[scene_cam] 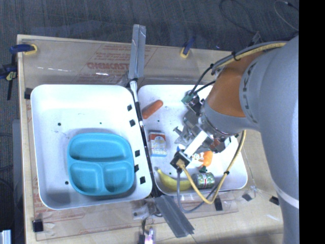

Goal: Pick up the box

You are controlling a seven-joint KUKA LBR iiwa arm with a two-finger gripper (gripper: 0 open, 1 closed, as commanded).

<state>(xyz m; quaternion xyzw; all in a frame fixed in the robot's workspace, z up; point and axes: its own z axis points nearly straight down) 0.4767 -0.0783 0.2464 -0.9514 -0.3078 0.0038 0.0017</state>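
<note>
Banana (170, 181) along the near wall of the right bin (239, 179), green can (205, 180) just beside its right end. Blue divided tray (99, 164) in the left bin (53, 108), toward its near side. Small orange object (207, 158) a little farther in, close under the wrist. Box (158, 144) lying flat by the divider between bins, left of the gripper (187, 132), near but apart. Gripper over mid-bin: spread or closed, cannot tell. Farthest back, reddish sausage (152, 109), at the right bin's far left corner.
</note>
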